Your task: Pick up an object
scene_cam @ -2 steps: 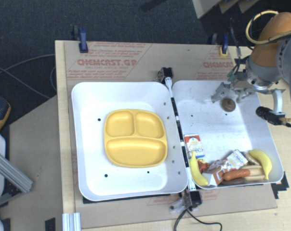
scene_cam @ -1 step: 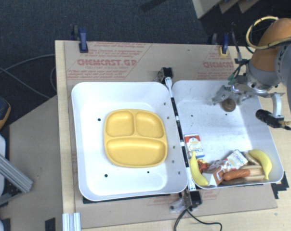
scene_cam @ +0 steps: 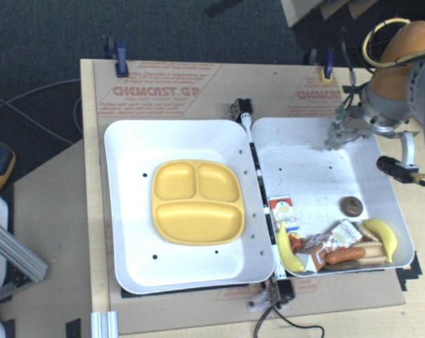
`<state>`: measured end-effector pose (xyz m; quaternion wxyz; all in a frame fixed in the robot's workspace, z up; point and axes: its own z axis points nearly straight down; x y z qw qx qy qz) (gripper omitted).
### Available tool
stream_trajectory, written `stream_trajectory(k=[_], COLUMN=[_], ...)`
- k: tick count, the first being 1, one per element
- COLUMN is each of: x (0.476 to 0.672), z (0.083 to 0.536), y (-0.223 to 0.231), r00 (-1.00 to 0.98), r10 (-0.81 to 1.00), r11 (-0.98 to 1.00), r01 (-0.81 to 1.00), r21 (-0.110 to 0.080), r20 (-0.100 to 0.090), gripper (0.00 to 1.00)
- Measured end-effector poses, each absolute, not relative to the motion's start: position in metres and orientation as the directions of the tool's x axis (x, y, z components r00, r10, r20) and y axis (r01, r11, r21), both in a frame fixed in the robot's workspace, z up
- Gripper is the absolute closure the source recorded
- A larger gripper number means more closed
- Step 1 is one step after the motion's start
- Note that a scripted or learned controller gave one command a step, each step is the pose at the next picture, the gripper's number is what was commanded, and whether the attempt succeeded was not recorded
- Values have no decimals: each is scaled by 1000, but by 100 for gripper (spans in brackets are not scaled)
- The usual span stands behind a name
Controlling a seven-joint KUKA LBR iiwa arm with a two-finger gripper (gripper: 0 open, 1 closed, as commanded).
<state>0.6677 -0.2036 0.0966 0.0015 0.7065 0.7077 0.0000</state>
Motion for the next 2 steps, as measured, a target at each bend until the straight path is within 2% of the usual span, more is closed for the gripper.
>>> stream_trajectory(k=[2], x=[667], z=[85], y=[-155], r00=[-3], r10=[1000], r11=[3], r01=[1000], r21=[-2], r20=[1], gripper=[100])
